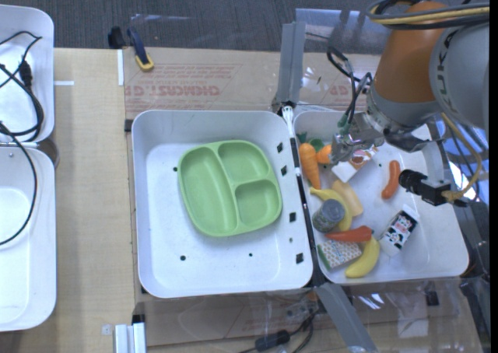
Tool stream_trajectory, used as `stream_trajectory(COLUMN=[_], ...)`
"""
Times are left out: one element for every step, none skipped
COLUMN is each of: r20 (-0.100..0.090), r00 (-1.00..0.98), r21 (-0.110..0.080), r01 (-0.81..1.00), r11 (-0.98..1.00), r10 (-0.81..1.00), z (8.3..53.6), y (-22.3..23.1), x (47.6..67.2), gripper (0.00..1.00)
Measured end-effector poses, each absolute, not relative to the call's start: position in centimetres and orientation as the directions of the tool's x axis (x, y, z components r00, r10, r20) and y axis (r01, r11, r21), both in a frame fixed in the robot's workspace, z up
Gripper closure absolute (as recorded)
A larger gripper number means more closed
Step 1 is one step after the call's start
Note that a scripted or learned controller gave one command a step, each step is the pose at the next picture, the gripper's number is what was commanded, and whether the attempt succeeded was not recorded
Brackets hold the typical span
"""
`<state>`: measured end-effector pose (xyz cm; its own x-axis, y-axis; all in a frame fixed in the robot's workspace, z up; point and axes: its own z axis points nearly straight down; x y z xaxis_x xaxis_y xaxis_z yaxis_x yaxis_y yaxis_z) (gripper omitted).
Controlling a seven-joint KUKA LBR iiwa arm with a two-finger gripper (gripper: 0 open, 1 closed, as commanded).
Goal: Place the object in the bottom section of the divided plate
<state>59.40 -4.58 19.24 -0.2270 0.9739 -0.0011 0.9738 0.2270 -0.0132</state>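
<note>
The green divided plate (229,186) lies flat in the left bin (148,211), tilted a little against the bin's edges, with one long section and two smaller ones, all three bare. The right bin (436,258) beside it holds a heap of toy food: a carrot (310,163) along the wall shared with the left bin, a grey can (331,212) against a pale yellow corn cob (348,197), a red pepper (352,234), a banana (364,259), a slim red sausage (390,179) and a small black-and-white carton (398,230). The gripper (348,144) hangs low over the upper part of this bin, just above a white and red piece (356,162) near the carrot's top. Whether the fingers are spread or closed, or touch that piece, cannot be made out. The grey arm (467,71) with its orange band (408,56) reaches in from the right, cables trailing around it. Both bins rest on the wooden bench (85,211).
</note>
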Motion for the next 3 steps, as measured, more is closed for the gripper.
stream_trajectory(r20=[-0.001,-0.002,0.001], r00=[-0.272,-0.325,-0.377], r21=[-0.006,-0.004,-0.008], r01=[0.962,0.946,0.926], r11=[0.272,0.325,0.377], r10=[0.962,0.946,0.926], z=[20.0,22.4,19.1], y=[2.0,2.4,4.4], x=[65.9,64.9,57.3], gripper=[1.00,1.00,1.00])
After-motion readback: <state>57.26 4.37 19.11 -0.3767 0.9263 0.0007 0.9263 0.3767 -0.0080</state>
